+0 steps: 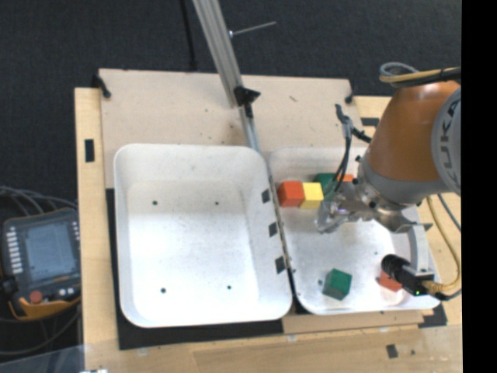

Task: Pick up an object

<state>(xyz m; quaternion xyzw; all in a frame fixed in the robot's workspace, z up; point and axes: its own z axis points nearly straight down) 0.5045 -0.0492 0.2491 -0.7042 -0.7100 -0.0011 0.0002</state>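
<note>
The hand [335, 212] is seen low in the right bin [361, 243], hanging under the grey-and-orange arm [411, 142] that reaches in from the right; whether it is released or clenched cannot be told, since the metal parts are blurred and partly covered by the wrist. Nothing can be made out as grasped. Just to its left, against the bin's left wall, an orange block [290, 193] and a yellow block [312, 193] are set touching one another side by side, and a small green piece [324, 181] is glimpsed behind the yellow one, close to the hand. A green block [337, 283] lies well apart, toward the near edge of the same bin, and something red [387, 281] is partly hidden beside a black fitting at the near right. The yellow block is judged the nearest candidate, lying just beside the hand on its left and slightly farther from the camera. Several failures are to be feared: because the two blocks touch, a descent between them could push both aside or wedge them against the wall, so that neither is caught; a block could be clipped at a corner and slip out on lifting; and the bin wall itself could be struck if the hand is shifted too far left. The left bin [194, 231] and the counter [194, 103] beyond are not involved.
</note>
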